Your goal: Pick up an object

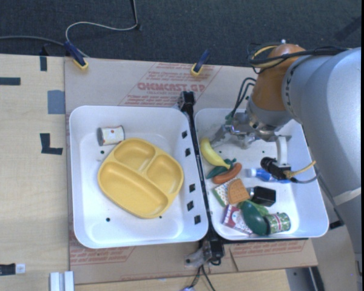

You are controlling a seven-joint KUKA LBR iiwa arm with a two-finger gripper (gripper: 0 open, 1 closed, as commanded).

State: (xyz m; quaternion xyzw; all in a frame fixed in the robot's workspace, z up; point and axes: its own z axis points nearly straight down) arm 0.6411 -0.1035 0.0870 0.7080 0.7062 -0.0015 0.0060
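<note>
My gripper (238, 132) hangs low over the back part of the right bin (303, 162), under the orange-banded wrist (273, 86). Just to its front left lies a yellow banana (213, 154). A brown sausage (227, 173) and a small green piece (223, 164) lie in front of the banana. Nothing shows between the gripper's tips, and the metal parts there are too cluttered to read.
The right bin also holds a blue-and-white item (259, 174), a black block (264, 194), a toast slice (237, 191), a dark green vegetable (253, 217), a can (279, 222) and a red packet (230, 217). The left bin (85, 211) holds a yellow divided plate (141, 176) and a small tipped can (111, 135).
</note>
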